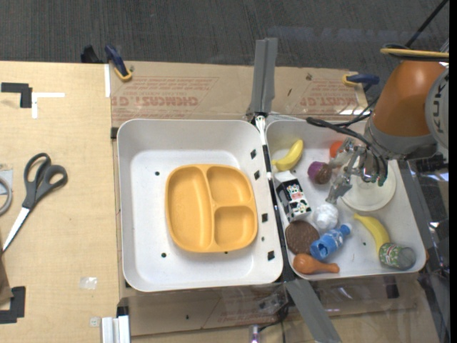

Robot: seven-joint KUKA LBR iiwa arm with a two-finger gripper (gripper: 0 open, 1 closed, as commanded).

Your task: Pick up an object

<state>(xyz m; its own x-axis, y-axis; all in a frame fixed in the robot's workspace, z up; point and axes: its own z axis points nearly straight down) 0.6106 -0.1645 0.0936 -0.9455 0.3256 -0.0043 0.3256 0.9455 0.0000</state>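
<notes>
The right bin holds several small objects. Among them are a yellow banana, a dark purple fruit, a black and white box, a white crumpled ball, a brown disc and a blue bottle. An orange toy, a second banana and a small can lie near the front. My gripper hangs over the bin's upper middle, beside the purple fruit and over the edge of a white round dish. I see nothing held in it.
The left bin carries a yellow divided plate. Scissors lie on the wooden bench at the far left. A small red-orange object sits behind the gripper. Cables run from the arm's orange band.
</notes>
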